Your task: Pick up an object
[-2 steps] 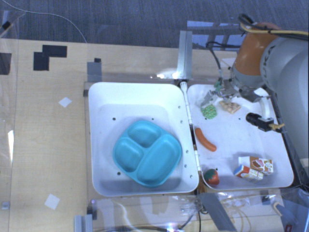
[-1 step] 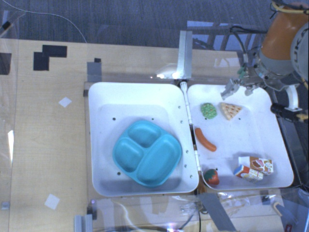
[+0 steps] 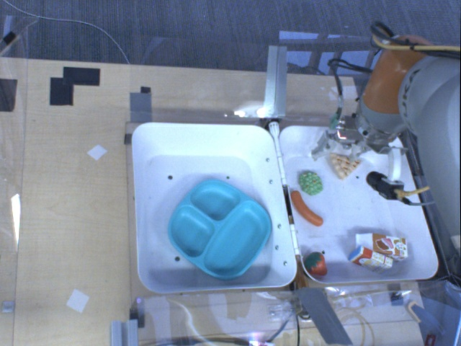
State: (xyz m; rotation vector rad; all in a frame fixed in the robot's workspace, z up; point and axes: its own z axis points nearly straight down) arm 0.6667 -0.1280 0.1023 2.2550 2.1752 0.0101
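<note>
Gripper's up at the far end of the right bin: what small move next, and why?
Probably a short drop straight down. The gripper sits just above the waffle piece at the far end of the right bin, the closest item. The green ball and sausage lie farther off.

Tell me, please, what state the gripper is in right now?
Gripper: low in the right bin, above the waffle piece; whether it holds anything cannot be told.
</note>
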